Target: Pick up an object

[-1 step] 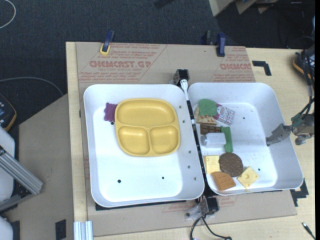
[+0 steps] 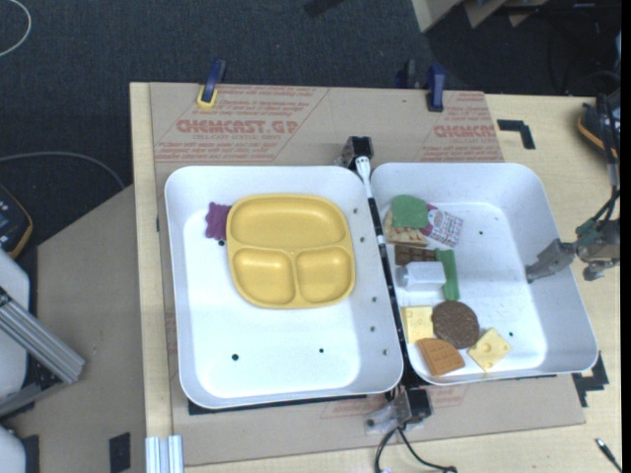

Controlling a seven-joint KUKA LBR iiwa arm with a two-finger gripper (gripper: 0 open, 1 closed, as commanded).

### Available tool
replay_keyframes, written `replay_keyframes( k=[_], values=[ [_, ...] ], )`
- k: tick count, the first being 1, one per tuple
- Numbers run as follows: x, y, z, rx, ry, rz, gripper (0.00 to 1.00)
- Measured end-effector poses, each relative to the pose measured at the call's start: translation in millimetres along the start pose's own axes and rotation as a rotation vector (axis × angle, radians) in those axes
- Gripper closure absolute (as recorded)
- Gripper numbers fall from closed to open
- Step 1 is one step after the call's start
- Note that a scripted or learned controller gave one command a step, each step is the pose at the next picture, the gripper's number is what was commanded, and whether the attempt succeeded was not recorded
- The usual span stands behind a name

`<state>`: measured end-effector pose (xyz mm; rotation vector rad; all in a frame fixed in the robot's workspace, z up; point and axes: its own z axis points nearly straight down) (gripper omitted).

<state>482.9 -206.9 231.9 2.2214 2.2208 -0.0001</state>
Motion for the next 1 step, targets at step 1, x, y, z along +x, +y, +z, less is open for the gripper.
replay_keyframes(
  k=[1],
  values=[
    [-7.7,0.3,46.7,0.006,0.003,0.001,0.0]
  ],
)
